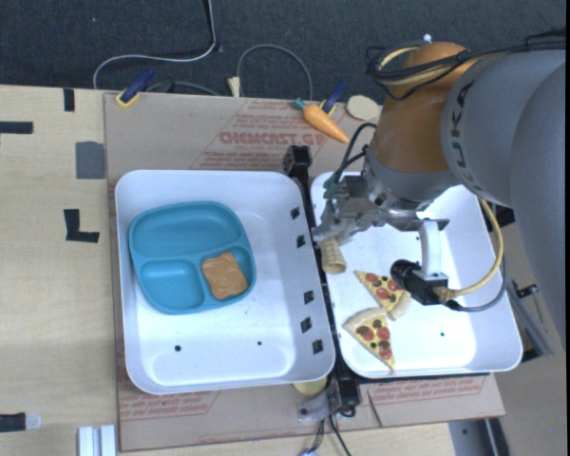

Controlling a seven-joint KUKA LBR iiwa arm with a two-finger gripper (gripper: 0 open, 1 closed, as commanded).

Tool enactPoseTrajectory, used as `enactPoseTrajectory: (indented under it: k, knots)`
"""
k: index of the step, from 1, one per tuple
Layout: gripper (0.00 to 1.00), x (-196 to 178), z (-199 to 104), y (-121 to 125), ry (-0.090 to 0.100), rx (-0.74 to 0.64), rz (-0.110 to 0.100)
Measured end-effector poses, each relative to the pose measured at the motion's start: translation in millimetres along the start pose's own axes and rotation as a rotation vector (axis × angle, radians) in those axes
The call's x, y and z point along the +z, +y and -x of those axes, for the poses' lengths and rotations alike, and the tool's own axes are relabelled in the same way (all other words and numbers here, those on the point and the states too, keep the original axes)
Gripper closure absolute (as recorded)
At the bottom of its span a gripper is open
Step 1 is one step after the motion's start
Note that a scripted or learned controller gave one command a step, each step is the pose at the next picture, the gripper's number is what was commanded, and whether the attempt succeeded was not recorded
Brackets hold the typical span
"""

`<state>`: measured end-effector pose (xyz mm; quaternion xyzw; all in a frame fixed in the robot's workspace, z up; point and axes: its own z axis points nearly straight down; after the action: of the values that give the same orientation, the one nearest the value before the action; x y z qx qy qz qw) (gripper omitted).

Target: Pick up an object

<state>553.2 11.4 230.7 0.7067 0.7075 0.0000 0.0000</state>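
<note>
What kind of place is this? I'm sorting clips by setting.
Probably a robotics lab bench: a grey arm works over two white bins, toy pizza slices lie in one, and loose cables run behind.

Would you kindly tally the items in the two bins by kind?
Pizza slices: 2
Blue divided plate: 1
Toast: 1
Tan cork-like piece: 1
Total: 5

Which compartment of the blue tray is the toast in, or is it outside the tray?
In the tray. The toast lies in the lower right compartment of the blue tray, within the left bin.
</note>
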Motion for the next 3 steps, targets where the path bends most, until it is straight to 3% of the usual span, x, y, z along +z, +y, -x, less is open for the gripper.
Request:
enactPoseTrajectory:
  k: [1, 2, 3]
  knots:
    - [1.00, 14, -41, -8, 0.001, -0.003, -0.003]
    - [1.00, -15, 6, -45, -0.001, 0.004, -0.001]
    - [1.00, 24, -42, -19, 0.000, -0.004, -0.004]
